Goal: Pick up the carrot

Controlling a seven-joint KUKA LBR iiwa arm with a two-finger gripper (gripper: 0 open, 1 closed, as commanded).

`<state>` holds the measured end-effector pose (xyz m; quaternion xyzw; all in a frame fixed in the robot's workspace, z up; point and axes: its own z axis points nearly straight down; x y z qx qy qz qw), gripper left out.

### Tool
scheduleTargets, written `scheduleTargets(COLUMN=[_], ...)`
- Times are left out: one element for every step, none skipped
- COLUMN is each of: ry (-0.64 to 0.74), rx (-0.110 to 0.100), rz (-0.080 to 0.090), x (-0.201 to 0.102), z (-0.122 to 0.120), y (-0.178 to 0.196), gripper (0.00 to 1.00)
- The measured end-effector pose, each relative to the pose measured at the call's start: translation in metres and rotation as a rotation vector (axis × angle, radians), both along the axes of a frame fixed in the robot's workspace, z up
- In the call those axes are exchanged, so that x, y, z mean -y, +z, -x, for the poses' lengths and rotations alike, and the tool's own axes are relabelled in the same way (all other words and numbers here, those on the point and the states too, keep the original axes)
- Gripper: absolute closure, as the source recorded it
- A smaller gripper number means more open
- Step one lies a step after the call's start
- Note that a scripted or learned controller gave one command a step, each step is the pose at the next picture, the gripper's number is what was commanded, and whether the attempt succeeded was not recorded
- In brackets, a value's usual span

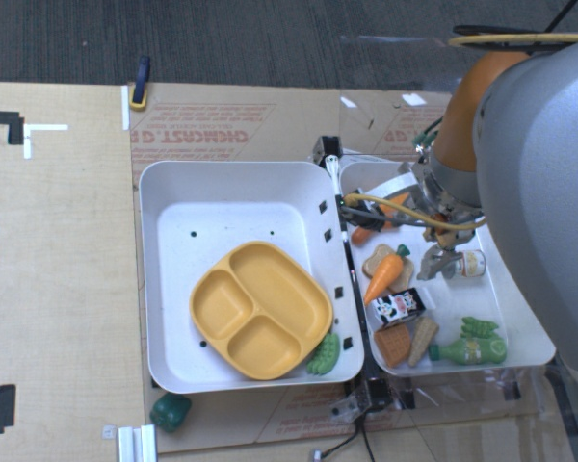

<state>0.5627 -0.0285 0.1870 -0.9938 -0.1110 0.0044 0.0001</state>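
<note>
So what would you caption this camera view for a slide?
Grey arm's gripper hovers over the right white bin, beside the orange toy carrot; a yellow divided plate fills the left bin.

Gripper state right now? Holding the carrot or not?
Two-finger gripper: hanging over the right white bin, fingers' state cannot be told. The orange toy carrot with green top lies in the bin to its left, not between the fingers.

Dark grey carpet [270,27] lies beyond a pale wooden bench [48,287] partly covered by brown cardboard [222,128].
</note>
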Motion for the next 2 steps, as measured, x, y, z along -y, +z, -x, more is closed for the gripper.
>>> scheduleTargets(ry=[0.047, 0.156], rx=[-0.003, 0.000], rz=[-0.003, -0.003], x=[0.097, 0.069], z=[0.015, -0.030], y=[-0.070, -0.100], gripper=[0.00, 0.00])
